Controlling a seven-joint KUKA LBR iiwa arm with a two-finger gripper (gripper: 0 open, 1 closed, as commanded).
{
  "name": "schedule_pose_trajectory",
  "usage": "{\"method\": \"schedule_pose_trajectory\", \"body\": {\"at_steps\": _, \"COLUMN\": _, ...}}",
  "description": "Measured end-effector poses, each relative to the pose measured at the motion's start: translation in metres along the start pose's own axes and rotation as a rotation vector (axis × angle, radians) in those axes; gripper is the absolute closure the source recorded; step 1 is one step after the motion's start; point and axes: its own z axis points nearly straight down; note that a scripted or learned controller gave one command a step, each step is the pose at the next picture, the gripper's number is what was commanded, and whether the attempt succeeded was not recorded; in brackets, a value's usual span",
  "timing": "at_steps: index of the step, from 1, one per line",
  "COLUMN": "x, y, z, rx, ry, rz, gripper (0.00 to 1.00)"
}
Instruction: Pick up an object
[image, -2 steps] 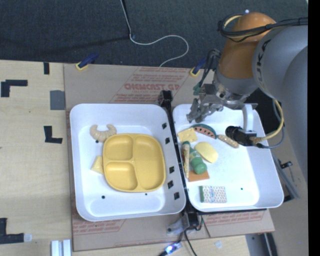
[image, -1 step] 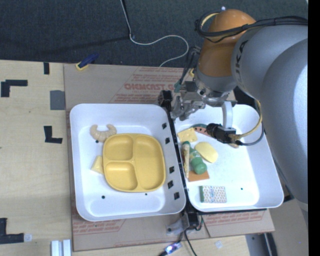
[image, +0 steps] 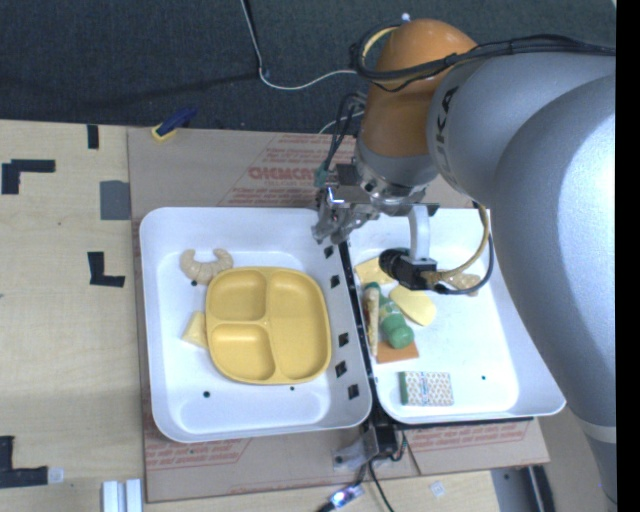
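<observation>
Closest to you looms the grey robot arm (image: 560, 200) on the right, its orange band (image: 410, 70) above a gripper (image: 335, 215) that hangs over the back edge where the two bins meet. You cannot tell whether it is open or closed, and you see nothing held.

Next in size, the left white bin (image: 160, 300) carries a yellow divided plastic plate (image: 270, 325) across its middle. A tan curved toy (image: 203, 264) lies just beside the plate, toward the back-left corner. The right white bin (image: 505, 360) holds the likelier targets, bunched against its left wall: pale yellow flat pieces (image: 418, 306), a green cylinder (image: 395, 328) touching an orange block (image: 398, 351), and a small patterned packet (image: 427, 387) near the front edge.

Watch the descent. From this spot the gripper could strike the shared bin walls, and the bunched pieces may slip or come up together. The plate looks too broad to grasp.

Both bins sit on printed cardboard (image: 250, 170) over a pale wooden bench (image: 50, 300). Dark carpet (image: 120, 50) lies beyond, crossed by a white cable (image: 290, 80).
</observation>
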Motion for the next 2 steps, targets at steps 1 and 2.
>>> {"method": "schedule_pose_trajectory", "body": {"at_steps": 1, "x": 0.044, "y": 0.012, "z": 0.006, "rx": -0.001, "ry": -0.001, "rz": 0.001, "gripper": 1.0}}
{"method": "schedule_pose_trajectory", "body": {"at_steps": 2, "x": 0.051, "y": -0.001, "z": 0.01, "rx": 0.001, "ry": -0.002, "rz": 0.003, "gripper": 1.0}}
